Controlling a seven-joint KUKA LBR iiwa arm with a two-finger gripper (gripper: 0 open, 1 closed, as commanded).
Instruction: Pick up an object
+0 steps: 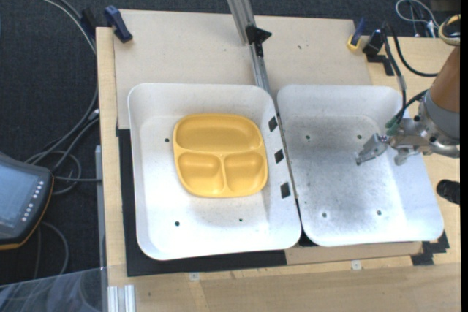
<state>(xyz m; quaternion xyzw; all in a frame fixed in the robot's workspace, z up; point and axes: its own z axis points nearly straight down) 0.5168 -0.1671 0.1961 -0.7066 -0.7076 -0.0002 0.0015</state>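
The yellow divided plate [219, 155] lies well to the left of the pincer [382, 148], across the bin divider, while the pincer's state I cannot tell.

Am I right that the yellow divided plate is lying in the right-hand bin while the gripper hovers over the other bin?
Not quite: the camera view shows the yellow divided plate lying in the left bin, not the right one. The gripper hovers over the right bin, so it is indeed over the other bin.
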